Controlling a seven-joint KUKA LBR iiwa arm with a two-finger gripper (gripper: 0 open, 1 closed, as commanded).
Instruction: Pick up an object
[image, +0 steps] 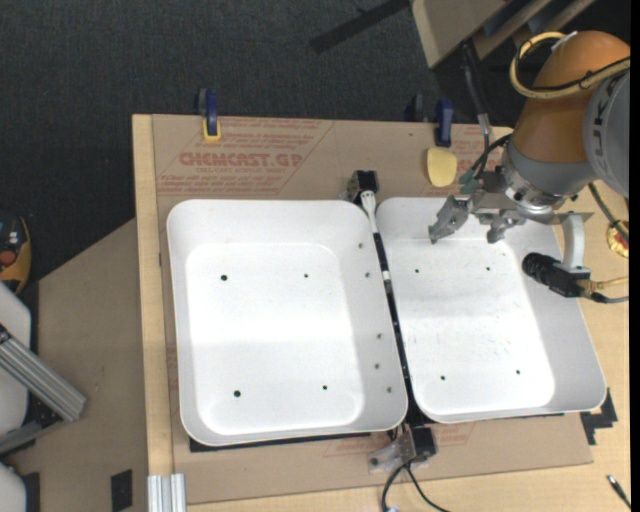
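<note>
2 smooth white bins, the left bin (265, 330) and right bin (480, 330), rounded corners; the gripper (468, 228) hovers over the right one, fingers spread, gripping nothing.

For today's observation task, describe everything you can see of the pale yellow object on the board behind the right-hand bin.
The pale yellow object is small and rounded, roughly oval, with a smooth, matte look like foam or soft plastic, though its material cannot be told for sure. It lies on the brown board just behind the right bin, outside it, below a blue clamp at the board's far edge. The gripper hangs over the bin to its right, apart from it.
</note>
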